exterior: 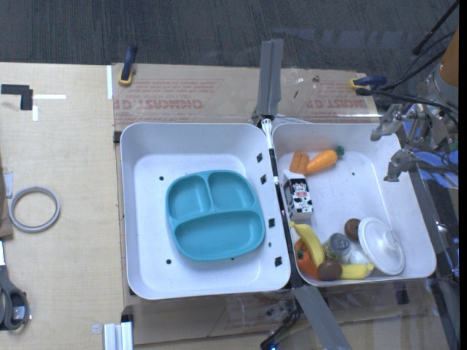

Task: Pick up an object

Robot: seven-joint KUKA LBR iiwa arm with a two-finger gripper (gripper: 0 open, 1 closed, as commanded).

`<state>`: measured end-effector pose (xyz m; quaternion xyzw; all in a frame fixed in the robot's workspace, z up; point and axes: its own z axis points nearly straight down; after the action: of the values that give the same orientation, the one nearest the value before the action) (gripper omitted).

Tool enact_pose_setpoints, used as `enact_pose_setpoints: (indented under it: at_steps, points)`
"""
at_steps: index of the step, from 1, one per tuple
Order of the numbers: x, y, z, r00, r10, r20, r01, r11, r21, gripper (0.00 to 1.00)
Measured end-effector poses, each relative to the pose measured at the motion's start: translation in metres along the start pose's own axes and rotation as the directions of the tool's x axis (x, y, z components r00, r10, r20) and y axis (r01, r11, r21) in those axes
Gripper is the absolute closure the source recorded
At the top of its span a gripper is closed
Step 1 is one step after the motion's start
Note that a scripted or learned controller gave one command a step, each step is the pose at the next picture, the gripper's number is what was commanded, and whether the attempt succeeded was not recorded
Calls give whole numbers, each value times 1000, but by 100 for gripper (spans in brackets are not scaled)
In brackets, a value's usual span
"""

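We see 2 white bins side by side on a pale wooden bench, with brown cardboard along their far side and dark carpet beyond. The left bin [139, 217] holds a teal divided plate [216, 215]. The right bin [408, 217] holds a toy carrot [322, 160], a banana [311, 243] and a white lid [381, 245]. The gripper [395, 150] hangs over the right bin's far right corner; its 2 fingers stand apart, grasping nothing. A roll of tape [33, 208] lies at far left.
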<state>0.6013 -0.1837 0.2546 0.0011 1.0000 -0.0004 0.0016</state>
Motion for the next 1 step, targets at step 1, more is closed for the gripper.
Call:
enact_pose_setpoints:
  at_steps: [1]
  points:
    - [-46, 71, 81, 1000, 22, -1, -22, 1000, -1, 0]
